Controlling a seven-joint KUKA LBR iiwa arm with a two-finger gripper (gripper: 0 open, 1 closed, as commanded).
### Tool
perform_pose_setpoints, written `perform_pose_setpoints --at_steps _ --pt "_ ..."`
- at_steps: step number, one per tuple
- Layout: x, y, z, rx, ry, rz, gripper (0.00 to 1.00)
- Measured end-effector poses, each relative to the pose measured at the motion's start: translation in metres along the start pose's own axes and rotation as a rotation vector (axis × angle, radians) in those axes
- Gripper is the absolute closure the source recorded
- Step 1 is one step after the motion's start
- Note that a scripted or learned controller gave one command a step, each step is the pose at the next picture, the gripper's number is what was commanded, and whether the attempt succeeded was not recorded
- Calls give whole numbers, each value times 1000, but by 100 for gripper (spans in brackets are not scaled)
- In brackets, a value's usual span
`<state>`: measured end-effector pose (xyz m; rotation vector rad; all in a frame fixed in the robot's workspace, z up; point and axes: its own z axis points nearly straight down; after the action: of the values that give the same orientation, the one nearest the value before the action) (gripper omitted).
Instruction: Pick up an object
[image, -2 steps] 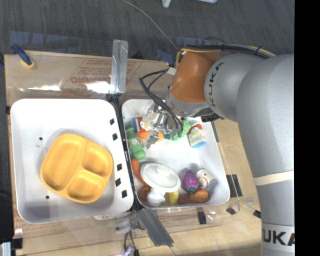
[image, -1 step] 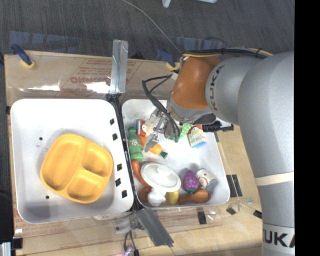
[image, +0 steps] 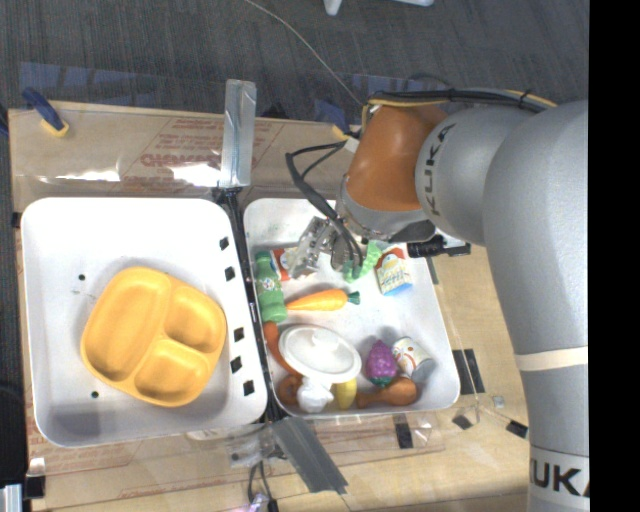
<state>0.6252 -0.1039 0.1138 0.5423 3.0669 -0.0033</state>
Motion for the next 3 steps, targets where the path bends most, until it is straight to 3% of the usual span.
perform_pose_setpoints --at_steps 1,2,3 --pt "0 0 1 0 1 -1 0" --pt "10 6 -4 3 22 -25 0" --pt "76 -54 11 -2 3 90 0"
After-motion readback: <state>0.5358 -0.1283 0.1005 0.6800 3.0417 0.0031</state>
